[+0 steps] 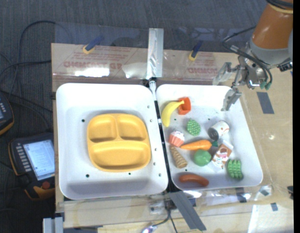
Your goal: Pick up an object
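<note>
The grey two-finger gripper (230,100) hangs over the upper right corner of the right shallow white bin (251,144), above bare floor; whether its jaws are wide or narrow I cannot tell. The toys lie lower left: a yellow plastic banana (168,111), an orange plastic carrot (197,144), a red sausage (193,180). A yellow divided plate (118,141) sits in the left white bin (72,106).

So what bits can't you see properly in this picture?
- The arm: cut off by the camera view's top and right edges.
- The hand: too small to make out.
- The toys by the tomato: piled together, partly hiding one another.
- The screen text: too small.
</note>
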`<state>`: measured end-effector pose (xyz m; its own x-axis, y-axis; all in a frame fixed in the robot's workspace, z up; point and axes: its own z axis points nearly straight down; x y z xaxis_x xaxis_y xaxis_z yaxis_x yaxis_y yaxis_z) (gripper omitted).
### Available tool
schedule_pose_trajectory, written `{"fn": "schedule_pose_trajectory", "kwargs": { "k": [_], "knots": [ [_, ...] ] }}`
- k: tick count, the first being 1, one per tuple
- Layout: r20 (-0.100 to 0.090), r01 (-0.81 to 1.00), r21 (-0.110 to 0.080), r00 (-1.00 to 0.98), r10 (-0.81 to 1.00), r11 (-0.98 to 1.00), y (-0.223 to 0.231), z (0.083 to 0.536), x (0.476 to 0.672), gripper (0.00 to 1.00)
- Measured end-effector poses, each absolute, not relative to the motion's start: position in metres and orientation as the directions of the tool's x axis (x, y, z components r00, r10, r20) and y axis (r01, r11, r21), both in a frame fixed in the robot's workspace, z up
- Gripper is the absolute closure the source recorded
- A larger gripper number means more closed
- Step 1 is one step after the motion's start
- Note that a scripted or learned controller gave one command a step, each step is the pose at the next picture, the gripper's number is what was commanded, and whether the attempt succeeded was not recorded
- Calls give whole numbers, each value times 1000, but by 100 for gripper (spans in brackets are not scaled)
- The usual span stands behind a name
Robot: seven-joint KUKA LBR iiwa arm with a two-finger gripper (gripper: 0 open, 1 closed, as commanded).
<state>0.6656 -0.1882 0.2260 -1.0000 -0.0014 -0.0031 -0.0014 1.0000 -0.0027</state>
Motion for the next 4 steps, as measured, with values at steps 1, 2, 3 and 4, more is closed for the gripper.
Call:
{"fn": "schedule_pose_trajectory", "kwargs": {
  "k": [1, 2, 3, 4],
  "knots": [
    [-1, -85, -3, -996, -85, 996, -186, 101, 639, 0],
    [-12, -52, -1, -999, -52, 999, -98, 91, 566, 0],
    [-11, -249, -6, -969, -249, 969, -99, 91, 605, 0],
    [-8, -315, -8, -949, -315, 949, -150, 91, 509, 0]
  ]
}}
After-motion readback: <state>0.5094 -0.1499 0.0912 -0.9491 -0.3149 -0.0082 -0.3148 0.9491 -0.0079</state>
